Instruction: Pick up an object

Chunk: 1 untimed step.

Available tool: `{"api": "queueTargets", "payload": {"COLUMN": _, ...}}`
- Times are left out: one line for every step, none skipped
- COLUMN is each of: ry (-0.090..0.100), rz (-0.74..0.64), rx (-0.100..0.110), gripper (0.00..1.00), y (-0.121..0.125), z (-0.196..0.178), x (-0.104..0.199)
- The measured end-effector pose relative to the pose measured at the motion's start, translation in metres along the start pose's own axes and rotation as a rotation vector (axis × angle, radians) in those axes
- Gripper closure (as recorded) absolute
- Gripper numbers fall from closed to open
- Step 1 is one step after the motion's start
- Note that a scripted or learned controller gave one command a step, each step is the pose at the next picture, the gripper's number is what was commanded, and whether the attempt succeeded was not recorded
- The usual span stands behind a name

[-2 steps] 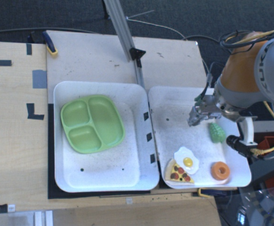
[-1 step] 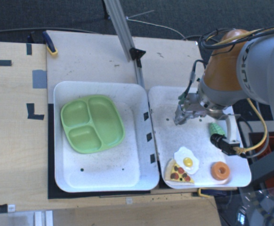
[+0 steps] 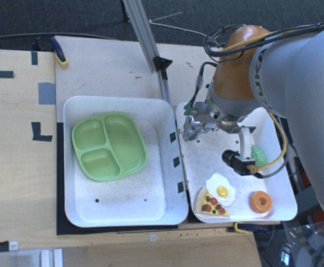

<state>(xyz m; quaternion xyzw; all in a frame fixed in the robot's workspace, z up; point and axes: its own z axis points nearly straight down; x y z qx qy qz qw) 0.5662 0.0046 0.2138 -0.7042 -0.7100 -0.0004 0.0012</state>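
Gripper (image 3: 192,128) low over the far-left corner of the right bin (image 3: 281,207), nothing seen between its fingers; whether they are spread or closed I cannot tell.

Nearest candidates lie toward the near edge: fried egg (image 3: 220,189); pizza slice (image 3: 211,203) touching it, long axis running near-right; doughnut (image 3: 260,201) further right; the green tray (image 3: 109,146) sits in the left bin (image 3: 75,207).

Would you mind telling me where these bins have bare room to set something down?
Free: the left bin's floor below the green divided plate, and the right bin left of the fried egg. Crowded: its lower edge, with pizza slice and donut.
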Motion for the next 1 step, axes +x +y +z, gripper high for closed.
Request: {"api": "queueTargets", "payload": {"ry": 0.0, "rz": 0.001, "rx": -0.001, "gripper": 1.0, "y": 0.019, "z": -0.0069, "x": 0.0474}}
